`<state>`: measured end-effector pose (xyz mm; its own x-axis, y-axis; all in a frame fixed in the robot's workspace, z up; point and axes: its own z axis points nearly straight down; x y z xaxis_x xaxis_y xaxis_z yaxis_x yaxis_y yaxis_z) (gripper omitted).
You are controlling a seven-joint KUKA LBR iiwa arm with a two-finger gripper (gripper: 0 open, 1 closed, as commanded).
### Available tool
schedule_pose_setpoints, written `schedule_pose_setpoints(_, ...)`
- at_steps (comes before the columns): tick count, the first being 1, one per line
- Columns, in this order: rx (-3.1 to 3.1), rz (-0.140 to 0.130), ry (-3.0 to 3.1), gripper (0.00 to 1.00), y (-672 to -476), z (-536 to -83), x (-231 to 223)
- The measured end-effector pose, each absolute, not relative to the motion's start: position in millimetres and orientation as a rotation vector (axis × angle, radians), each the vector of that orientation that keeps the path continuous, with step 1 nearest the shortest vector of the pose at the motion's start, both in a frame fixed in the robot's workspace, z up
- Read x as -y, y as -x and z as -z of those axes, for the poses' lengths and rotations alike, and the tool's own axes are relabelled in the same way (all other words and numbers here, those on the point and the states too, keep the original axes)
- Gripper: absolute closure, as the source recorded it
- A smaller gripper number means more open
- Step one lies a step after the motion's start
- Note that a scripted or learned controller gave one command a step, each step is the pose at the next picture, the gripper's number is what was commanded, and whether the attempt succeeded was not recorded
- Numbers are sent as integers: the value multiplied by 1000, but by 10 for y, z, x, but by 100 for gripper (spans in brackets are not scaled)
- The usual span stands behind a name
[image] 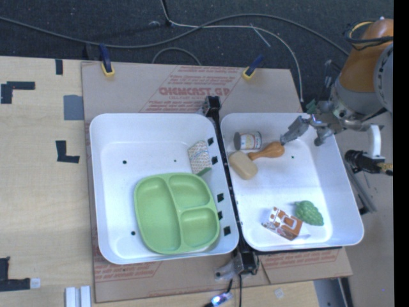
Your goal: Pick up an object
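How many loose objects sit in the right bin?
4: a small can at the far left, a wooden brush beside it, a snack packet and a green toy near the front.

Both bins, the left bin (105,171) and the right bin (332,197), are seen in plain white. A light green divided plate (176,213) is shown. A tan brush with an orange-brown handle (252,158), a green leafy item (310,213) and an orange-and-white patterned packet (283,223) are seen. The tabletop (38,171) is pale wood marked with black shapes; the cardboard sheet (185,88) is printed in red.
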<state>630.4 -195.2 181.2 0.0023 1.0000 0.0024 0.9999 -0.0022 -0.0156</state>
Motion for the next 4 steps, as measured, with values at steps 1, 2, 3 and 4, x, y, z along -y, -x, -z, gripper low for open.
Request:
schedule_pose_setpoints(1, 2222, -2, 2220, 0, -6333, -1911, 1945)
schedule_pose_setpoints(2, 2223, -5, 2218, 0, -6373, -1306, 1889)
schedule_pose_setpoints(3, 2223, 2, 2220, 0, -6390, -864, 1882)
schedule_pose_setpoints(4, 2235, 20, 2226, 100, -6445, -1054, 1871)
